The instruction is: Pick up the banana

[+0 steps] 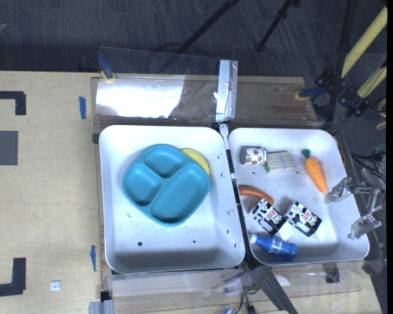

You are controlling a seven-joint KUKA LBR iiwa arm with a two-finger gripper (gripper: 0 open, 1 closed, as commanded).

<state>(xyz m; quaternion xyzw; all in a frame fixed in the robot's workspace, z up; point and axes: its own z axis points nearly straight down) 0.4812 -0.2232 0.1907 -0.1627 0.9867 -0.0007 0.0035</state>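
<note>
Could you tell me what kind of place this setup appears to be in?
Most likely a robotics lab test bench rather than a home or kitchen. Two shallow white bins sit on a taped wooden bench, toy items like a carrot fill one, and stand legs rise behind.

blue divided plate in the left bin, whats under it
A yellow banana pokes out from under the blue divided plate's upper right edge. The plate covers the rest of it, so its full length cannot be seen.

my gripper [358, 207]: at the right bin's right edge, near its front corner
my fingers: spread apart, holding nothing
</note>
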